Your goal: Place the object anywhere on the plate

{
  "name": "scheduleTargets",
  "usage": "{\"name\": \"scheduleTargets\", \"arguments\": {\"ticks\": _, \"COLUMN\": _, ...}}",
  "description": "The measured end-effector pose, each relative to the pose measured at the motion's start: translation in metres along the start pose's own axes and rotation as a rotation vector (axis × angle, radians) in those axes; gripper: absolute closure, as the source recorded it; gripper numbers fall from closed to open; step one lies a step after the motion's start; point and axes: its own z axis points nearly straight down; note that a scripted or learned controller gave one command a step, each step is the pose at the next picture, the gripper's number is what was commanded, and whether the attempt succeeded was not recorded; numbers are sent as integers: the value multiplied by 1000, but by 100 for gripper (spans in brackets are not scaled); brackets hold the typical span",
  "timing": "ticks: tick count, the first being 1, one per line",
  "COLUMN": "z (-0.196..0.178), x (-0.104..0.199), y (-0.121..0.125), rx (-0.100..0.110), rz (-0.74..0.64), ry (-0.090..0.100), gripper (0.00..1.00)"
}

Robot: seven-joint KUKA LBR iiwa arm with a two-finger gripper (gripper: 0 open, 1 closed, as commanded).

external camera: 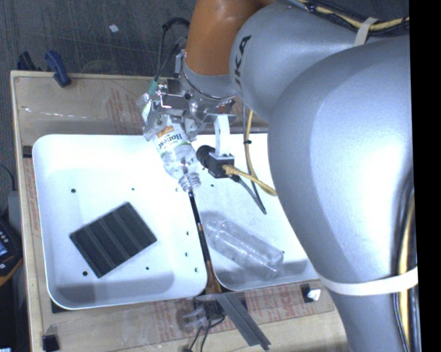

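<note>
The jaws of the grey arm's gripper [163, 117] pinch a clear plastic bottle with a white label [175, 153], hanging tilted above the left white bin's [55, 206] right edge, apart from the dark ribbed rectangular plate [112, 238].

Robotics lab, wooden bench [30, 106] with clamp [58, 69], two white bins [50, 163], trailing cables [253, 181]
</note>
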Motion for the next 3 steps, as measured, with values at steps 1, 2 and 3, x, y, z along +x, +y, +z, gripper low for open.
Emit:
{"name": "scheduleTargets", "arguments": {"ticks": 1, "z": 12, "x": 26, "y": -4, "rx": 4, "rz": 15, "ry": 0, "gripper": 100}}
{"name": "scheduleTargets", "arguments": {"ticks": 2, "z": 7, "x": 57, "y": -7, "rx": -1, "rz": 46, "ry": 0, "gripper": 100}}
{"name": "scheduleTargets", "arguments": {"ticks": 3, "z": 13, "x": 36, "y": -4, "rx": 2, "rz": 48, "ry": 0, "gripper": 100}}
